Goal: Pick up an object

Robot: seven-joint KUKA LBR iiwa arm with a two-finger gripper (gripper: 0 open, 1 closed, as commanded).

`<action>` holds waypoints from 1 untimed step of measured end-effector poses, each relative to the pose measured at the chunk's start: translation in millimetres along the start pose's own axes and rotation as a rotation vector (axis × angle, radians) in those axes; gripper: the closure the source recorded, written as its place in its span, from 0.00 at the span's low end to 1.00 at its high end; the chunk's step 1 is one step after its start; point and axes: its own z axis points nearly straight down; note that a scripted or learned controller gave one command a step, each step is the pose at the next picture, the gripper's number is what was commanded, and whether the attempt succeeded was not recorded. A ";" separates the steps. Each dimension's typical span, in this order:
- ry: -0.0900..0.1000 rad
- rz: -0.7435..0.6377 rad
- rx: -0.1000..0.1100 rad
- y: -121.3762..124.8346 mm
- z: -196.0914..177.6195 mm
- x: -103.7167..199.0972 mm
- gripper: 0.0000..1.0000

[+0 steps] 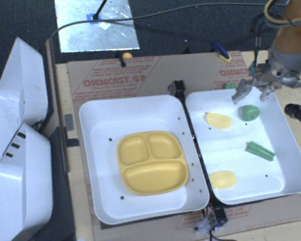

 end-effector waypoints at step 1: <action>-0.001 -0.001 -0.006 1.4 -3.6 0.2 0.00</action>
